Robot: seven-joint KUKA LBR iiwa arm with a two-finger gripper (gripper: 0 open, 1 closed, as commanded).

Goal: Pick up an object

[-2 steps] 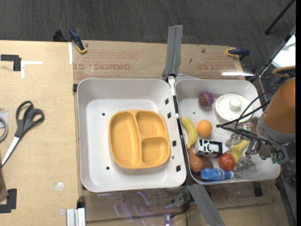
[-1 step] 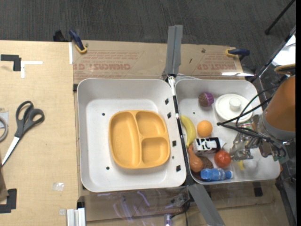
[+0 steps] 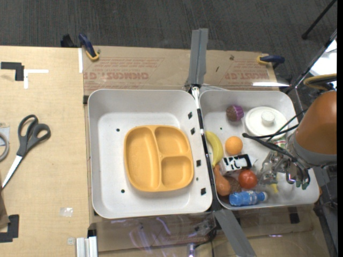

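Note:
The right bin (image 3: pixel 300 197) holds several objects. A purple ball (image 3: pixel 235 112) and a white round lid (image 3: pixel 264 120) lie at the back. A banana (image 3: pixel 215 147), an orange (image 3: pixel 233 145) and a black-and-white box (image 3: pixel 236 163) sit in the middle. At the front are a red apple (image 3: pixel 247 179), a brown fruit (image 3: pixel 222 184) and a blue bottle (image 3: pixel 246 198). My gripper (image 3: pixel 277 170) hangs low over the bin's front right part, just right of the red apple, with cables around it.
The left bin (image 3: pixel 102 159) holds a yellow divided plate (image 3: pixel 159 157). Scissors (image 3: pixel 27 138) lie on the bench at the far left. A grey divider bar (image 3: pixel 197 58) runs between the bins at the back. The arm's orange band (image 3: pixel 321 125) overhangs the right bin's right edge.

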